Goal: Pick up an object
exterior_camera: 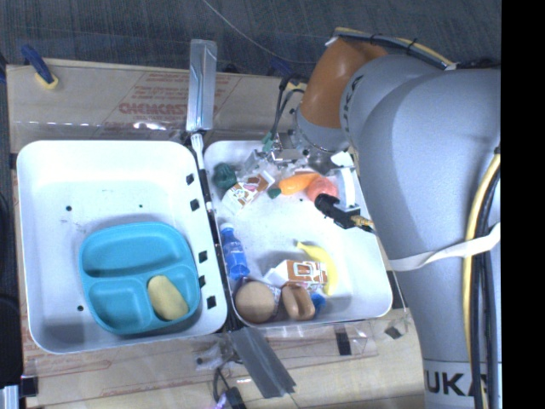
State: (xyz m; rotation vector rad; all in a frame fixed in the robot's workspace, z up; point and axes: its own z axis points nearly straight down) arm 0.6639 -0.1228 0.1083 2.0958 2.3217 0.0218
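Observation:
My gripper (274,153) hangs low over the far end of the right bin (375,271), under the grey arm with its orange band. Just below it lie a small white and brown carton (245,191), a dark green object (224,175) and an orange carrot (300,183). Nothing is seen held by the gripper. Nearer the front of that bin are a blue bottle (232,252), a yellow banana (321,259), a second small carton (302,273), a round brown item (253,302) and a brown sausage-shaped item (295,302).
The left bin (51,186) holds a blue divided tray (128,258) with a yellow potato-like object (168,297) in its front right compartment. A ridge with black clips (203,228) separates the bins. The arm's bulk covers the right bin's right side.

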